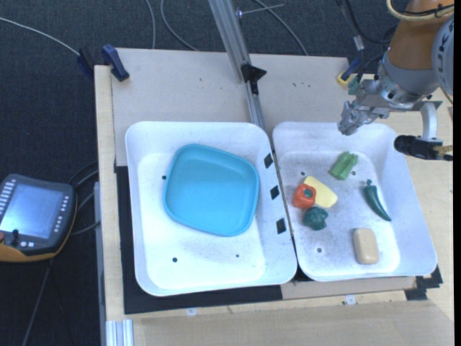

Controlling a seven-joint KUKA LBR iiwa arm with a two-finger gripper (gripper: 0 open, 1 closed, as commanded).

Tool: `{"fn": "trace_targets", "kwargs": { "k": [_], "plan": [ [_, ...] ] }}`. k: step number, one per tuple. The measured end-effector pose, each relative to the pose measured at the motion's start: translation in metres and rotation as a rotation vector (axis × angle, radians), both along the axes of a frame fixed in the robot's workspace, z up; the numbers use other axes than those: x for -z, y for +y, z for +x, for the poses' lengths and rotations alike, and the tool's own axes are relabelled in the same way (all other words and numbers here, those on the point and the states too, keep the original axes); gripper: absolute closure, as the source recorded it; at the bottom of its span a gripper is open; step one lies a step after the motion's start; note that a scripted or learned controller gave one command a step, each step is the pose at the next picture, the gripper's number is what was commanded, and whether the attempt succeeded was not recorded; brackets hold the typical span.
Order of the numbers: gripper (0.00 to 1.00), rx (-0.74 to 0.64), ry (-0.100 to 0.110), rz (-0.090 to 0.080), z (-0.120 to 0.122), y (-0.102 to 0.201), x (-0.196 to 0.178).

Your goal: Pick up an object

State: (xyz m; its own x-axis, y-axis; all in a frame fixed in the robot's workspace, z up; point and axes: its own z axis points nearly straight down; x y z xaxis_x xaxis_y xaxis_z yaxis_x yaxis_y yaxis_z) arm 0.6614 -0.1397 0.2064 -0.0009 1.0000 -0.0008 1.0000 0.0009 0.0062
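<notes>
The right bin (403, 193) holds several small objects: a light green piece (343, 165), a dark green chili pepper (375, 200), a red and yellow piece (311, 194), a dark teal broccoli-like piece (315, 218) and a tan block (365, 246). My gripper (348, 126) hangs over the bin's far edge, above and just beyond the light green piece, apart from all the objects. Nothing shows between its fingers.
The left bin (144, 193) carries a blue square plate (211, 189). A slanted metal rail (232, 34) runs down to the gap between the bins. A handheld pendant (32, 215) lies off the bench at left. Cables lie on the dark floor behind.
</notes>
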Motion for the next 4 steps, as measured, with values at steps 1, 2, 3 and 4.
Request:
{"fn": "trace_targets", "kwargs": {
  "k": [1,2,3,4],
  "plan": [
    [1.0,0.0,0.001,0.0,0.001,0.0,-0.051],
    [1.0,-0.003,0.006,0.002,-0.005,0.052,-0.039],
    [1.0,-0.003,0.006,0.002,-0.007,0.099,-0.036],
    [1.0,-0.003,0.006,0.002,-0.016,0.146,-0.042]
  ]
}}
